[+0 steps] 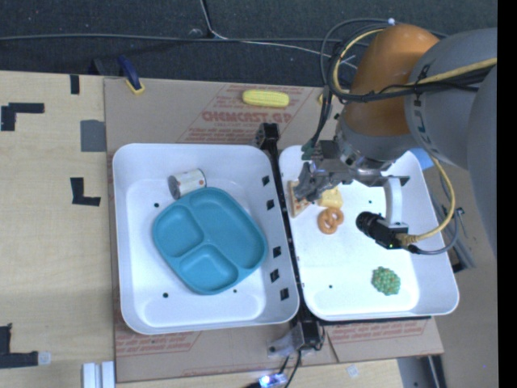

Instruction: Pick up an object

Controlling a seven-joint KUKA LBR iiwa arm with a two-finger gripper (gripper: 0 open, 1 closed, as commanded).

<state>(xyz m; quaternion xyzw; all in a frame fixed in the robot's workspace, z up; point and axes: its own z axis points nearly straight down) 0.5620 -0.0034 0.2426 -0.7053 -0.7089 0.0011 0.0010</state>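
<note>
White plastic forms both shallow bins on my desk (56, 217). Nearest the camera, in the right bin (436, 301), lies a green knobbly lump (386, 281), well apart from everything else and so, I judge, the easiest candidate to reach. Farther back in that bin sit a small brown ring (329, 221) and, just beside it, a pale yellow piece (331, 196), both close to the dividing wall, which may crowd an approach. My claw (311, 186) hangs over this cluster at the right bin's left edge; whether it is released or clenched I cannot tell, and nothing is visibly between its parts. The left bin (133, 164) holds a blue sectioned tray (210, 239) with a small grey cylinder (187, 183) at its far corner. Farthest, a yellow corn-like item (265, 99) rests on the cardboard beyond both bins.
</note>
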